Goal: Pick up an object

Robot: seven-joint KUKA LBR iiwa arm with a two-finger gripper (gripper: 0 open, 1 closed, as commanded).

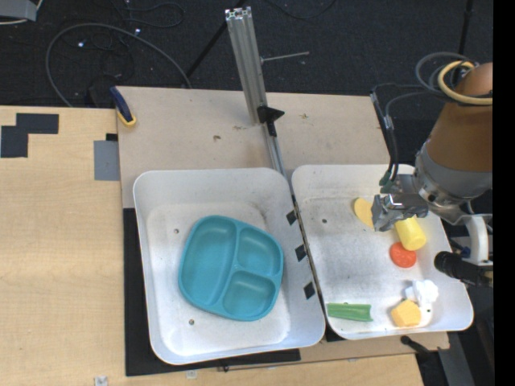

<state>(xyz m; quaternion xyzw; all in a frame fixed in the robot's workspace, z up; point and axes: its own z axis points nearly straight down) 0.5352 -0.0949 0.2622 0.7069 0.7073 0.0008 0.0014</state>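
Observation:
The right bin (346, 248) holds several small items: a yellow piece (364, 210) near its middle, a yellow cylinder (411, 233), a red-orange ball (403, 255), a green flat block (349, 312), an orange-yellow block (406, 314) and a white piece (424, 290). My gripper (389, 212) hangs low over the right bin, just right of the yellow piece and left of the yellow cylinder. I see nothing clearly held between its fingers.
The left bin (161, 215) carries a teal divided plate (232, 267). A metal post (248, 67) stands behind the bins. The arm's orange band (463, 127) and grey wrist fill the right side above the right bin.

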